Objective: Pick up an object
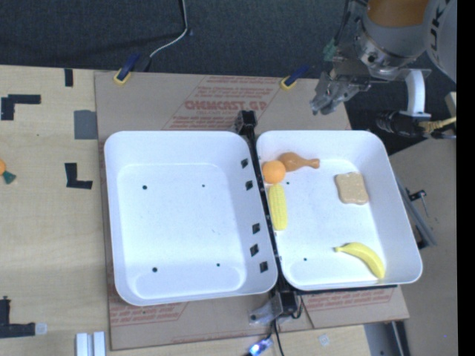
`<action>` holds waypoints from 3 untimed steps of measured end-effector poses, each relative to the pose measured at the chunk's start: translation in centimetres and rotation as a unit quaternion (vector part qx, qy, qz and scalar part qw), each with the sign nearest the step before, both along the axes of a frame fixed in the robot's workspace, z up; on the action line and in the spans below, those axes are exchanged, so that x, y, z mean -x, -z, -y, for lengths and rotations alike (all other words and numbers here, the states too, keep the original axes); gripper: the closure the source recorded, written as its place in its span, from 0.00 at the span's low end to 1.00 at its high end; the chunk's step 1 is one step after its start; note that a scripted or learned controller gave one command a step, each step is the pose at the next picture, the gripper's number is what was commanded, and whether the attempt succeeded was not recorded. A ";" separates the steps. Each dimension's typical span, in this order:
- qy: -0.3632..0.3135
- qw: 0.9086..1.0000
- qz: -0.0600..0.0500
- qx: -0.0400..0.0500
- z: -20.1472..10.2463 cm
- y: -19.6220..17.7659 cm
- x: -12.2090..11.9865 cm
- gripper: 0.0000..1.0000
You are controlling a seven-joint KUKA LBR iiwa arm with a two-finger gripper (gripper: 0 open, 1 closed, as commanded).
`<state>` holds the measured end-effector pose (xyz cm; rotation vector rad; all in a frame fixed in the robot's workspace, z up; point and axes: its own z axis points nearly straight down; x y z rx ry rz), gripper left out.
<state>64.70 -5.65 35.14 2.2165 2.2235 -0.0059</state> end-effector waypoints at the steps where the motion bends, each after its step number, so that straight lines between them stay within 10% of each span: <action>1: 0.000 1.000 0.000 0.001 -0.1 -0.9 0.0 1.00; 3: -0.002 1.000 -0.001 0.002 -0.2 -2.9 -0.1 1.00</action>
